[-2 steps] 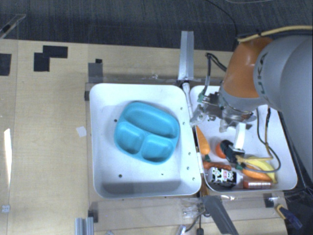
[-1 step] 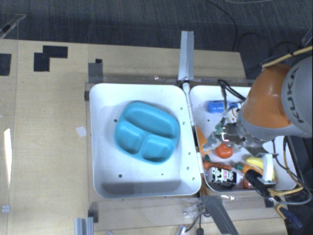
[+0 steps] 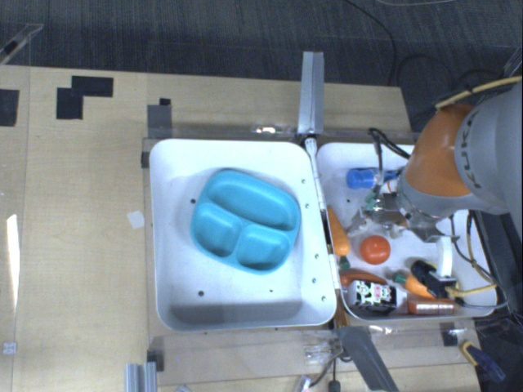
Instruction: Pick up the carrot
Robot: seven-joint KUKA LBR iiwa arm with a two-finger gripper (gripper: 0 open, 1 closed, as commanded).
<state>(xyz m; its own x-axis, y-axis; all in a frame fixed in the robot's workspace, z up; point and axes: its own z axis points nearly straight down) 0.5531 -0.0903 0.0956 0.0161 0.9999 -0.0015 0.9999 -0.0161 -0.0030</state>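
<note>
Right bin [image 3: 484,305]: carrot [image 3: 337,233] at left wall, tomato [image 3: 376,249]; left bin [image 3: 167,243]: blue tray [image 3: 245,220]; jaws' state unclear.

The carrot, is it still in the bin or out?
In. The carrot lies in the right bin, against its left wall, beside the orange ball.

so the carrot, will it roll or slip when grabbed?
Carrot looks tapered and smooth, so it may slip along the pinch. It lies against the right bin's wall, which likely stops rolling but crowds one side.
</note>
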